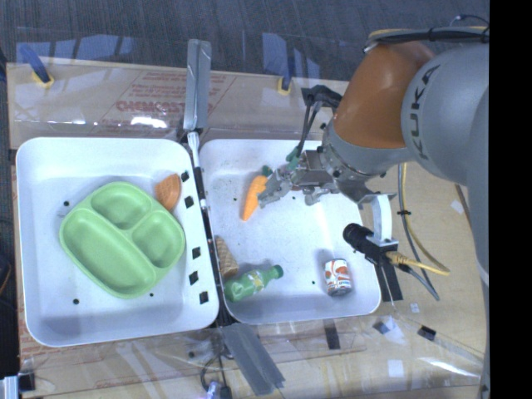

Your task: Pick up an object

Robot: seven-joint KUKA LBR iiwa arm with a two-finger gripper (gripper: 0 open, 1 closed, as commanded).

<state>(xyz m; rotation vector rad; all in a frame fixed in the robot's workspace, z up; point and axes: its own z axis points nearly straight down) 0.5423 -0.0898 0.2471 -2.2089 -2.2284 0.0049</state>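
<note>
Right bin (357, 302), one carrot (252, 198), one bottle (252, 281), one can (337, 276)

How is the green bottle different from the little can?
The green bottle lies on its side, while the can looks to be standing up. The bottle is green with a yellowish label; the can is red and white. The bottle is long and thin; the can is short and stubby. Both sit near the front wall of the right bin, apart from each other.
</note>
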